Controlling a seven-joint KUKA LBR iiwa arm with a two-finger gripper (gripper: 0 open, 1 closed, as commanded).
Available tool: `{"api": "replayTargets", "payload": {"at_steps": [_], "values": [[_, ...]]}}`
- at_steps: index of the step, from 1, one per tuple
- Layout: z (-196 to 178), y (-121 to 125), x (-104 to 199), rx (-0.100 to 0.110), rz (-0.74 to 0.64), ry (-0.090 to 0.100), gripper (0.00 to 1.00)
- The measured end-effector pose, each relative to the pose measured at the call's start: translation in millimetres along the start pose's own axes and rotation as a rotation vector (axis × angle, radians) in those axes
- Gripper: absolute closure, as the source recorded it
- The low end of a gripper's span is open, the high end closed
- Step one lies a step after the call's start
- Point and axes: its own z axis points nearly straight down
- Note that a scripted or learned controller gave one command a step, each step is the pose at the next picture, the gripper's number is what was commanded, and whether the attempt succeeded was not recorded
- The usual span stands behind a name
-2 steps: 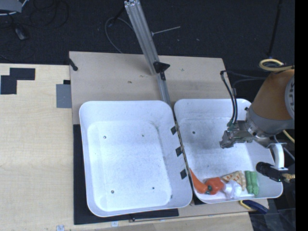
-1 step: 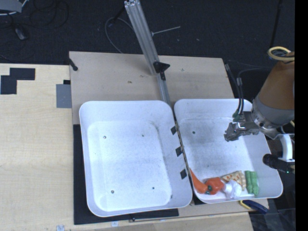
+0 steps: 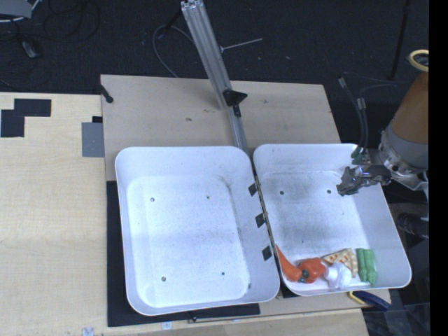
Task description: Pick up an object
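Arm [image 3: 413, 128] reaching in from the right edge of the table, its grey wrist sloping down toward the right bin [image 3: 315, 208]; claw [image 3: 348, 185] hanging low over that bin's right wall, near its far right corner, dark and small against the white, and whether it is wide or narrow I cannot tell; nothing visible between its tips; objects lie heaped in the right bin's near corner, well apart from the claw: an orange piece [image 3: 288, 268], a red one [image 3: 314, 267], a white one [image 3: 336, 277], a green one [image 3: 366, 264]; left bin [image 3: 182, 222] just beside, wall to wall; pale wooden table [image 3: 49, 208] under both; slanted metal rail [image 3: 210, 54] behind; dark floor [image 3: 301, 26] with cables beyond
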Motion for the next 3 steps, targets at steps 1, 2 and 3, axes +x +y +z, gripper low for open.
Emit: {"api": "replayTargets", "payload": {"at_steps": [1, 2, 3], "values": [[5.1, 8.9, 41.1, 0.004, -0.003, 0.001, 1.0], [-2.5, 13.6, 88.9, 0.003, -0.003, 0.001, 1.0], [-9.0, 23.6, 137.1, 0.003, -0.004, 0.001, 1.0]]}}
